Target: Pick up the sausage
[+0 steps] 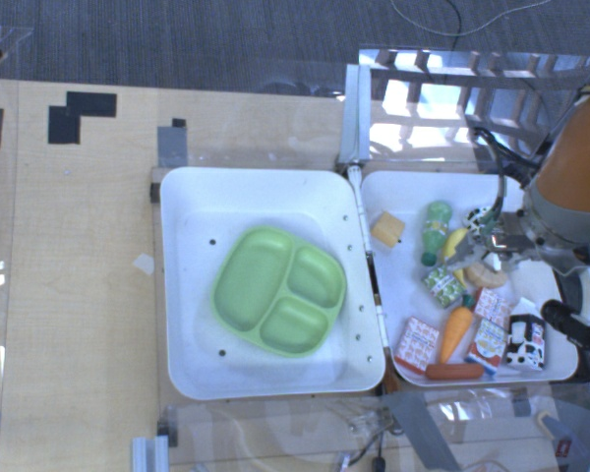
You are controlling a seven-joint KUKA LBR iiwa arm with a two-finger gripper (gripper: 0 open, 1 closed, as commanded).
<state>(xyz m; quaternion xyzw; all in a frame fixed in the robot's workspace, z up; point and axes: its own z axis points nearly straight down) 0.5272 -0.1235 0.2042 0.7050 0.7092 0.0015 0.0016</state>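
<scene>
— What sits in the left bin (177, 293)?
— A divided plate (279, 290), near its middle.
— And the right bin (393, 367)?
— The sausage (453, 371) lies along its lower edge, the carrot (456, 333) just above it, the gripper (482, 245) higher up.

Two white bins sit side by side on a pale wooden bench. The left bin (182, 293) holds a green divided plate (279, 290), tilted a little in the view. The right bin (398, 200) is crowded: a yellow cheese block (387, 229) near its left wall, a green bottle (435, 229), a banana (455, 243) just beside it, a carrot (456, 332), small red-and-white cartons (418, 343), and a black-and-white milk carton (526, 345). The sausage (453, 371) lies flat along the near rim, just below the carrot's tip. The grey and orange arm reaches in from the right, its gripper (487, 246) low over the clutter near the banana; what looks like a bread roll (489, 275) sits under it.
</scene>
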